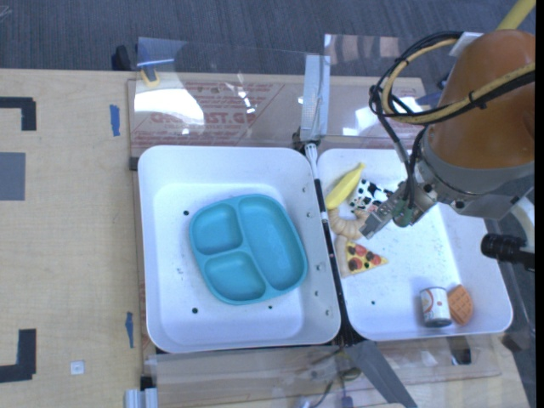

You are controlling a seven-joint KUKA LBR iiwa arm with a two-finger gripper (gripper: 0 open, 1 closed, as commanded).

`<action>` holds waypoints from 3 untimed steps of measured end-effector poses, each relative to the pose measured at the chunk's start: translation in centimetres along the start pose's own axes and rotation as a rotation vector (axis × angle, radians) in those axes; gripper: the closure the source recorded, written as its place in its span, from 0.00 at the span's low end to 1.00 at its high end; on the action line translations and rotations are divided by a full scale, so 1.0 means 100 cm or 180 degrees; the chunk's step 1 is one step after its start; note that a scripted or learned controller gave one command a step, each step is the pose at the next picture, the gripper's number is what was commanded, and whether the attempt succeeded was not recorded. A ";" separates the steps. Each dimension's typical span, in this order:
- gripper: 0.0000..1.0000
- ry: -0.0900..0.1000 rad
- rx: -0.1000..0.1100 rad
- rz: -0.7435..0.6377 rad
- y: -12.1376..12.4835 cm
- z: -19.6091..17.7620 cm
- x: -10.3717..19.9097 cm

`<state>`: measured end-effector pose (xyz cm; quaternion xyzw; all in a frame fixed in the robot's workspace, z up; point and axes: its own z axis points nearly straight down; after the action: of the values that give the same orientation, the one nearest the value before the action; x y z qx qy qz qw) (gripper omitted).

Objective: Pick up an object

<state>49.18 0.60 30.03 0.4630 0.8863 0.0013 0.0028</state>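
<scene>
**One:** Toys are piled at the left side of the right bin (pixel 476 325). A banana (pixel 343 184) is seen at the top of the pile. A spotted toy (pixel 369 195) is just beside it. A tan toy (pixel 343 224) lies under the banana, and a pizza slice (pixel 363 258) lies below that.

**Two:** Has anything been picked up?

**One:** Nothing can be seen to be lifted. All the toys look to be lying on the bin floor. The gripper (pixel 375 222) is held low, right by the pile, near the tan toy and the spotted toy. Whether it is open or closed cannot be told, and no toy is seen held in it. So the reach looks done, and the grab and the lift are judged to be left.

**Two:** What else is in there?

**One:** A can (pixel 434 305) and an orange toy (pixel 460 303) are found at the near right corner, touching each other, well apart from the pile. A blue plate (pixel 247 247) with three parts is laid in the left bin (pixel 161 177).

**Two:** Can any words be read?

**One:** Red letters are printed on the clear sheet (pixel 212 109) behind the bins, but they are too faint to be read. The can's label is too small to be read.
</scene>
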 end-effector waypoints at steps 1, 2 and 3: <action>1.00 0.0019 0.0034 0.1038 0.012 0.079 0.014; 1.00 -0.0002 0.0011 0.1527 -0.047 0.048 -0.047; 1.00 0.0018 0.0025 0.0302 -0.070 0.099 -0.077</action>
<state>47.87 -9.76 20.08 0.5045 0.8634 -0.0008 -0.0016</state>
